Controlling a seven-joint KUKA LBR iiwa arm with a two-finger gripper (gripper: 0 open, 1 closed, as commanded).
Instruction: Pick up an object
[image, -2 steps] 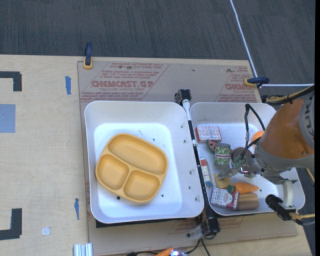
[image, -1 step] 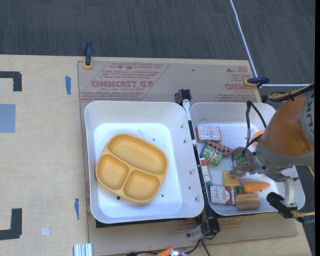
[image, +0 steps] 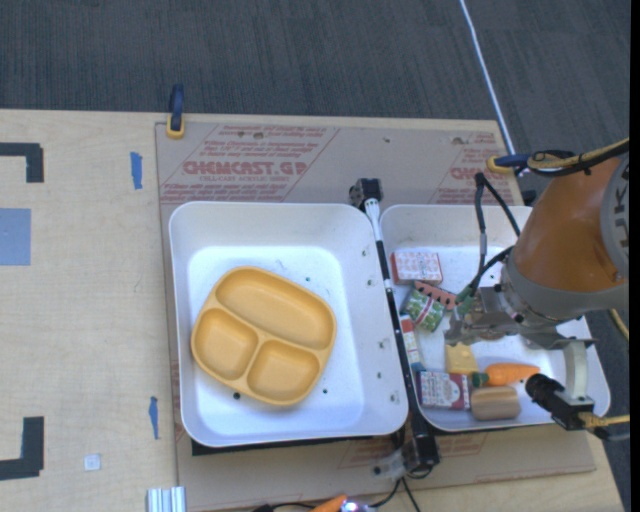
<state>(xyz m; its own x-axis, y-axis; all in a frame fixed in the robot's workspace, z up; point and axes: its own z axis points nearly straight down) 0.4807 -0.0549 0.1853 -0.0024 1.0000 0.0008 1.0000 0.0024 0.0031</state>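
Reaching in from the right, the arm (image: 570, 240) was seen poised over the right bin (image: 597, 375), its pincer (image: 478, 322) lowered among the small objects there. Whether its fingers were parted or closed could not be told, and nothing was seen held between them. Just beside it lay a green can (image: 428, 312), a yellow block (image: 461, 357), a toy carrot (image: 510, 374) and a tan bread-like piece (image: 495, 402). A yellow divided plate (image: 262, 334) was seen resting in the left bin (image: 190, 250).
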